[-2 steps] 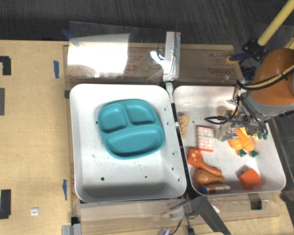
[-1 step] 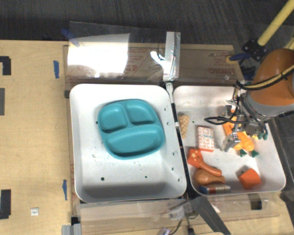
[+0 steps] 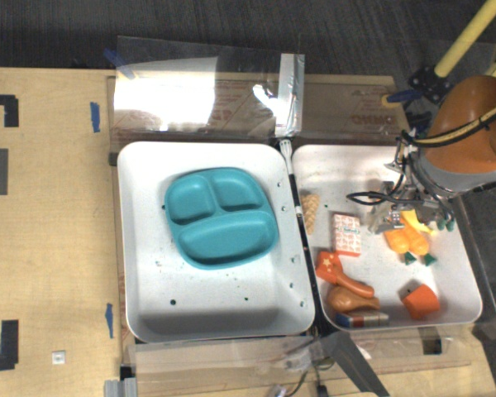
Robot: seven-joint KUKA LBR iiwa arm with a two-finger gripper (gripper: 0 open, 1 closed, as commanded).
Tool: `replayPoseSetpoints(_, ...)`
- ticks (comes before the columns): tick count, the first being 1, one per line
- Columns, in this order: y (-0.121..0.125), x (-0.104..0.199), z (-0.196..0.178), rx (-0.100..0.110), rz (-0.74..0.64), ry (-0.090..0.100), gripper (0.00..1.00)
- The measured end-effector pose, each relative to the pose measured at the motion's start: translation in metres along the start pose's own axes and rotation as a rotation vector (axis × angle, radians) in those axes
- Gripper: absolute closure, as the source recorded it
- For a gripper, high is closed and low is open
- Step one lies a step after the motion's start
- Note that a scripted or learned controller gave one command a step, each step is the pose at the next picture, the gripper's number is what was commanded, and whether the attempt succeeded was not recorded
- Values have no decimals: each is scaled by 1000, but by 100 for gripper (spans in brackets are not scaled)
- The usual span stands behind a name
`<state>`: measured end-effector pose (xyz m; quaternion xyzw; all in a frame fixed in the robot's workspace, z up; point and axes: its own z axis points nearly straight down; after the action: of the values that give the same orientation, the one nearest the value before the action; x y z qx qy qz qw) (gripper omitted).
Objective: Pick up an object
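Observation:
The right bin (image 3: 467, 271) holds several small toys. A yellow-orange piece with green bits (image 3: 408, 238) lies right under my gripper (image 3: 407, 215), which hangs low over the bin's upper right part. To the left lies a small pink-and-white packet (image 3: 347, 233) and a tan wafer-like piece (image 3: 311, 211). Along the near side sit an orange scoop-shaped toy (image 3: 329, 265), a brown chicken-leg toy (image 3: 352, 297) and an orange block (image 3: 421, 300). The arm's body hides much of the fingers.
The left bin (image 3: 149, 288) carries a teal divided plate (image 3: 221, 217). A clear plastic sheet (image 3: 207, 98) stands behind the bins. Wooden bench lies to the left. A yellow pole (image 3: 471, 30) slants in at the top right, near the arm's orange band (image 3: 471, 122).

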<state>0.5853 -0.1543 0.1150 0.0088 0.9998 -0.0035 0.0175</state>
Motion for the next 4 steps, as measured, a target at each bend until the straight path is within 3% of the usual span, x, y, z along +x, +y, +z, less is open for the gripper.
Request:
replayPoseSetpoints(1, 0, 0, 1, 0, 0, 1, 0)
replayPoseSetpoints(2, -16, -10, 27, -5, 66, 24, 0)
replayPoseSetpoints(3, -15, -15, 12, -2, 64, 8, 100)
replayPoseSetpoints(4, -29, -70, -100, -1, 238, 16, 100)
